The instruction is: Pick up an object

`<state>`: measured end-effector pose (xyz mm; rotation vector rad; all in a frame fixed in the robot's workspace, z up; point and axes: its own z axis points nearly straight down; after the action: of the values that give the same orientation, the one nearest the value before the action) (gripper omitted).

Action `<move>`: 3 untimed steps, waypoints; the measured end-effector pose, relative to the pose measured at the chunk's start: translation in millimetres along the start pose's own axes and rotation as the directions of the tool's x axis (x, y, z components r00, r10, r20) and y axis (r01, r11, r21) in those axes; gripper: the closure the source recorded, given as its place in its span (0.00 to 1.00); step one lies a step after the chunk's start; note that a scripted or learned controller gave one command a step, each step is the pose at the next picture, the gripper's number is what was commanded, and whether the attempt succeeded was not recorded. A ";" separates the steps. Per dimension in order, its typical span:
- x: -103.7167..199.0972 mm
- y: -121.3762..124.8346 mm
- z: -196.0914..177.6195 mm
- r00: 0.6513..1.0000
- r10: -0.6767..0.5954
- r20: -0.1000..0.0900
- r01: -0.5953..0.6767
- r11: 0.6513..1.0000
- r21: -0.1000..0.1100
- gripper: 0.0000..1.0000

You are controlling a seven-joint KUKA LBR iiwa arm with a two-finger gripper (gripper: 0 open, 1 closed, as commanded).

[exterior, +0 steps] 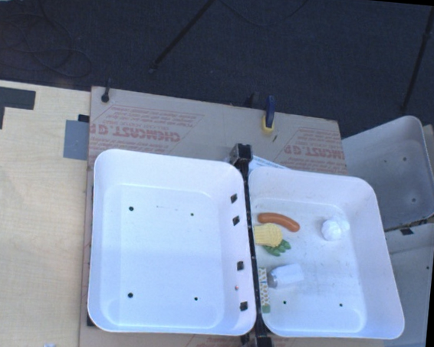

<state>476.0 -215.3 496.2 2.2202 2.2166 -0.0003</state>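
Pale wooden surface (20, 210) at far left, cardboard sheet (175, 130) under both bins. Left bin (102, 272) white and shallow, touching right bin (377, 301) along a clipped seam. Within right bin, near that seam: yellow toy corn (267, 235) just below orange sausage (277, 221); white cylinder (286, 275) lying lower down; white ball (333, 229) further right, apart from the rest
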 end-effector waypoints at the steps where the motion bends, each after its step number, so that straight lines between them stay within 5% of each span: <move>1: 49.6 15.0 205.7 1.000 -0.003 -0.009 0.003 1.000 0.018 1.00; 2: 68.2 -0.2 101.0 1.000 -0.005 -0.002 0.005 1.000 -0.005 1.00; 3: -1.3 -0.4 77.3 1.000 0.002 0.000 -0.002 1.000 0.001 1.00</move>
<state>475.8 -216.8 418.9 2.2235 2.2148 -0.0019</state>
